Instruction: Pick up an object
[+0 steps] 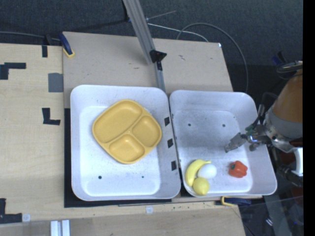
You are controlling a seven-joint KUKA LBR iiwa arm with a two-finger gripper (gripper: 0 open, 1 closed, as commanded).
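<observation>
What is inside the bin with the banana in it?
In the right bin lie a banana, a white egg, a lemon and a red pepper. The gripper hangs above its floor.

Arm (288, 109) — cropped at right edge

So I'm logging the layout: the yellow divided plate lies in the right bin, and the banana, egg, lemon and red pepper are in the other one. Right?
Not quite. The camera view shows the yellow divided plate in the left bin. The banana, egg, lemon and red pepper are in the other one, the right bin.
</observation>
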